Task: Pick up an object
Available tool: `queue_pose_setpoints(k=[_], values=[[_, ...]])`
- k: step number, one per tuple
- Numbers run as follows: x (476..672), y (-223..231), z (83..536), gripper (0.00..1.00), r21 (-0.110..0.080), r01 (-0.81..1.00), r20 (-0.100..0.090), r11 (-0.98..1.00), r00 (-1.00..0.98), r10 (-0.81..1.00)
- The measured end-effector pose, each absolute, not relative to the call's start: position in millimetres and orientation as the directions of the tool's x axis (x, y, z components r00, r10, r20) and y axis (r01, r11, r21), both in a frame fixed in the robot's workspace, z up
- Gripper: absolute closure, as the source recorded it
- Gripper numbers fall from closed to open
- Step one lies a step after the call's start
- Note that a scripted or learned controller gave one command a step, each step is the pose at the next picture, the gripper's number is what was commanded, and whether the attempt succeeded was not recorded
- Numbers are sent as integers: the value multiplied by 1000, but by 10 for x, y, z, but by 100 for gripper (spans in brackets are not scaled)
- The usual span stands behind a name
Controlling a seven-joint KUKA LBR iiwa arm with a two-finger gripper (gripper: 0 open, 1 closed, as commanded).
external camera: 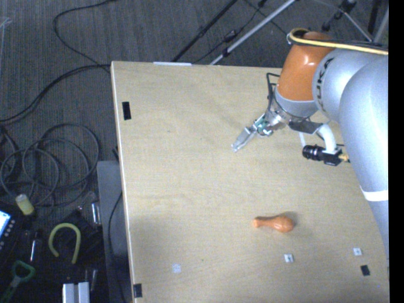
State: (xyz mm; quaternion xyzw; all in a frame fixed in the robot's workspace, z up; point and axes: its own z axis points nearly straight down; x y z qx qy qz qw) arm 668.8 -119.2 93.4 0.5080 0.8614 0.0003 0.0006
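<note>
One orange object (275, 223) lies on the bench (189, 188), well apart from one claw (242, 142).

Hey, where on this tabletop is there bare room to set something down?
Most of the wooden tabletop is bare: the whole stretch from its left edge across to the gripper, and the near-left corner beside the orange pear-shaped object. It is tighter on the right, between that object and the arm.

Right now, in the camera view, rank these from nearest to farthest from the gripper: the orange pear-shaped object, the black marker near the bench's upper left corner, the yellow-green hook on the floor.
Measured from the gripper:
1. Orange pear-shaped object, on the bench below the gripper, slightly right.
2. Black marker, on the bench's left edge, up and left.
3. Yellow-green hook, on the floor at lower left.
</note>
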Motion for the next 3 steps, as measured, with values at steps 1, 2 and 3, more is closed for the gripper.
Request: queue_pose_setpoints(k=[1,2,3], values=[[6692,-1185,1026,100,3,875,0,483,-483,875],[6685,-1212,2377,100,-1,986,-3,167,-167,986],[6506,-2139,1603,100,-2,958,-2,287,-287,958]])
